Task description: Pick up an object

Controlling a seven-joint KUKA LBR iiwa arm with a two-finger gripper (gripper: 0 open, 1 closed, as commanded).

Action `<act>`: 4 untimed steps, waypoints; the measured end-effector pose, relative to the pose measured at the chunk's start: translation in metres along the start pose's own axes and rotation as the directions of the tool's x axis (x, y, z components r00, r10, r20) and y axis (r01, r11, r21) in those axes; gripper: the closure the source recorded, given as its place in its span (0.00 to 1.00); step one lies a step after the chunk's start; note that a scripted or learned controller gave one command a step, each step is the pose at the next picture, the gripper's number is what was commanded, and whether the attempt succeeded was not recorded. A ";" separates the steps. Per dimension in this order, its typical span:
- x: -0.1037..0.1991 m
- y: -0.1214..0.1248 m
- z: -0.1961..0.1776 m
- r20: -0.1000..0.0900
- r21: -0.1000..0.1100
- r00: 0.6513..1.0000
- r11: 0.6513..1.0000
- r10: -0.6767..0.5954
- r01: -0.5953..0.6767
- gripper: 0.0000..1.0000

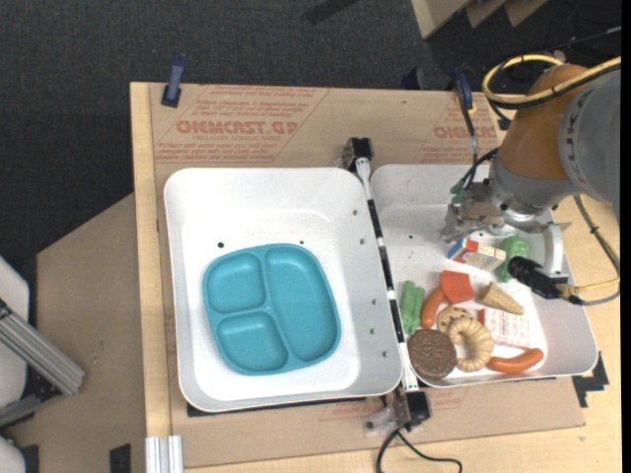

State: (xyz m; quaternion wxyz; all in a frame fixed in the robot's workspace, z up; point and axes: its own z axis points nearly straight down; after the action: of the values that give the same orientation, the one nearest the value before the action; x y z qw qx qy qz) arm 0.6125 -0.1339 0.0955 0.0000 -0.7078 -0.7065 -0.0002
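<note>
Two shallow white bins point(197, 215) on tabletop, claw point(471, 227) low in right bin above toy food pile point(473, 328), claw's state can't tell, teal plastic divided plate point(271, 306) in left bin

Right bin's point(419, 190) far half open, toy food point(463, 328) crowding its near half, arm point(537, 151) overhead.

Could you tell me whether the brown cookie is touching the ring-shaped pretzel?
Touching: the camera view shows the cookie pressed against the pretzel's left edge, no gap between.
</note>
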 end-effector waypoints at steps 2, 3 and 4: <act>0.008 -0.020 0.011 -0.001 0.005 1.000 1.000 -0.001 0.001 0.00; 0.008 -0.019 0.000 0.000 0.000 1.000 1.000 0.000 0.000 1.00; 0.008 -0.019 0.001 0.000 0.001 1.000 1.000 0.000 0.000 0.00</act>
State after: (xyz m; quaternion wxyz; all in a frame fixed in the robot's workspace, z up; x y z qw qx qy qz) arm 0.5937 -0.1263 0.0945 0.0005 -0.7078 -0.7064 0.0000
